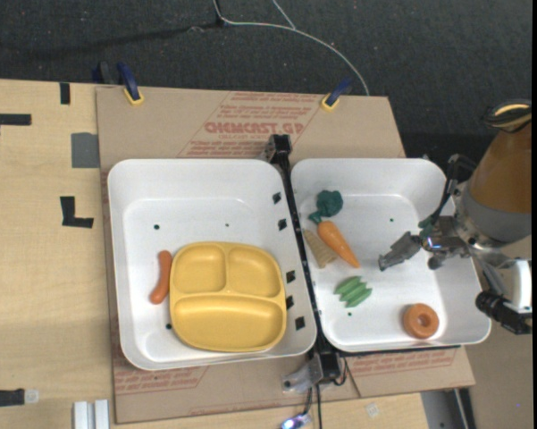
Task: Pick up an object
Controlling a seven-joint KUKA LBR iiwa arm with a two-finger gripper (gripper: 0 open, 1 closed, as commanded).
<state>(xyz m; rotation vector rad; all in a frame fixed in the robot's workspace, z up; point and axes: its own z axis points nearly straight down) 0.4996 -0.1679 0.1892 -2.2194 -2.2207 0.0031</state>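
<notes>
Several candidates are lying in the right-hand shallow white bin (pixel 375 184): an orange toy carrot with a green leafy top (pixel 337 241) near the bin's left wall, a tan ridged wedge-shaped piece (pixel 320 248) touching the carrot's side, a small green pea-pod toy (pixel 352 290) toward the middle of the floor, and a brown ring-shaped doughnut toy (pixel 421 321) near the bin's front right corner. In the left-hand white bin (pixel 130 204), a yellow three-compartment plastic plate (pixel 227 296) is resting with a small orange sausage-shaped toy (pixel 162 276) just beside its left edge.

The dark two-finger gripper (pixel 400 253) is being held over bare bin floor in the right half, between the carrot and the right wall. Nothing is being carried or visibly touched. Whether it is spread or closed cannot be told at this angle.

Risks being judged: a descent from here is likely to be closing on nothing, since no object is lying beneath. The carrot and wedge are crowding each other, so one could be nudged aside. The flat pea pod could slip out. The doughnut could be pushed against the wall.
</notes>
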